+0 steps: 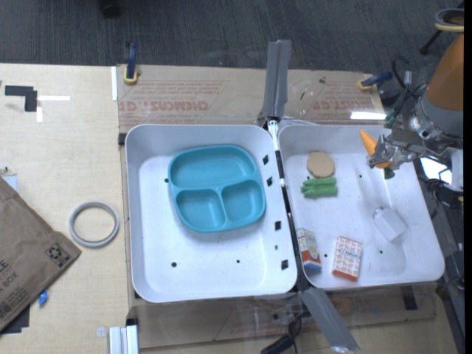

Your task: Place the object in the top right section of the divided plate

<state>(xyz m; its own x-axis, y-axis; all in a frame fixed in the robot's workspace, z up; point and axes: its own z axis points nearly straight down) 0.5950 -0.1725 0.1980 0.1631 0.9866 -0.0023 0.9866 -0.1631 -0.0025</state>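
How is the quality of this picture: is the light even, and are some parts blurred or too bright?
In the camera view the light is soft and even; the blue divided plate casts a faint shadow in the left bin. The right bin wall is pale and slightly washed out, so the white block nearly blends in. The claw and the carton labels look soft and unreadable.

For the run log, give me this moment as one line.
gripper: over right bin far edge, by orange piece | divided plate: left bin, sections bare | cookie, green beans: right bin
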